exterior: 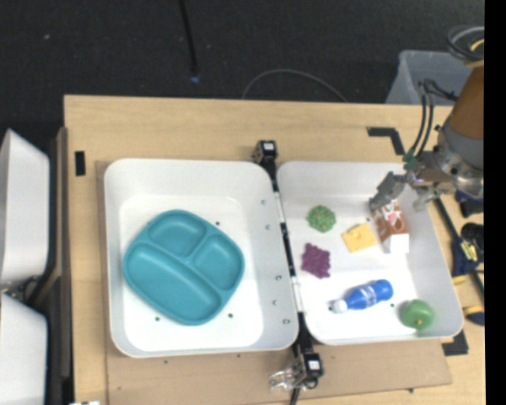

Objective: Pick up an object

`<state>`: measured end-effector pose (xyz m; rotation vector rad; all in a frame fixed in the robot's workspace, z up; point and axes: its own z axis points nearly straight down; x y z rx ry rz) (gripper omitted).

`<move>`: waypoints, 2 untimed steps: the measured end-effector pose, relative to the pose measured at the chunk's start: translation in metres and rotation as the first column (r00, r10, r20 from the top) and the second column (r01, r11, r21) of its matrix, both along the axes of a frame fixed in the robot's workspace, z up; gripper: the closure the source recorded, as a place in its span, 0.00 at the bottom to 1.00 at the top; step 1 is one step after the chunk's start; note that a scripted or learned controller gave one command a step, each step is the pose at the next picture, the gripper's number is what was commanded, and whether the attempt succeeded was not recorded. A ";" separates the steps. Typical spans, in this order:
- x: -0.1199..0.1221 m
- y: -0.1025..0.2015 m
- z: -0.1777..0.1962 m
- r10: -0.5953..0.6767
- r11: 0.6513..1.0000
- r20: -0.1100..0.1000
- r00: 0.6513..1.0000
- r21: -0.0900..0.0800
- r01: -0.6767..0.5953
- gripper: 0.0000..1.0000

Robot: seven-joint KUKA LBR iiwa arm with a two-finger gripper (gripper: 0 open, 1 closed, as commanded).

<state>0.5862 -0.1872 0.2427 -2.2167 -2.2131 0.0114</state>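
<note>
**Camera view: hand low over the right bin's far corner**

The hand (394, 194) hangs over the upper right part of the right bin (337, 174), its grey fingers pointing down and to the left. Just below it, touching or nearly so, lies a small red-and-white carton (394, 229); a yellow block (359, 238) sits just beside that carton on its left. Farther left are a green bumpy ball (322, 218) and a purple cluster (316, 261). Near the bin's front edge lie a blue bottle (364, 295) with a white cap and a green apple (417, 314) — both well apart from the hand.

The left bin (135, 180) holds a teal divided plate (183, 266). Both bins rest side by side on a pale wooden table (169, 125), with dark floor beyond and a thin cable curving over it.

The fingers appear spread, with nothing visibly between them — whether a fingertip touches the carton cannot be told from this slant.
</note>
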 end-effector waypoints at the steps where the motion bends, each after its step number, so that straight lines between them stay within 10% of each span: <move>1: 0.002 0.001 0.008 0.002 1.000 0.013 1.000 -0.002 -0.002 0.00; 2: 0.000 0.004 -0.054 0.001 1.000 0.007 1.000 -0.002 -0.001 0.00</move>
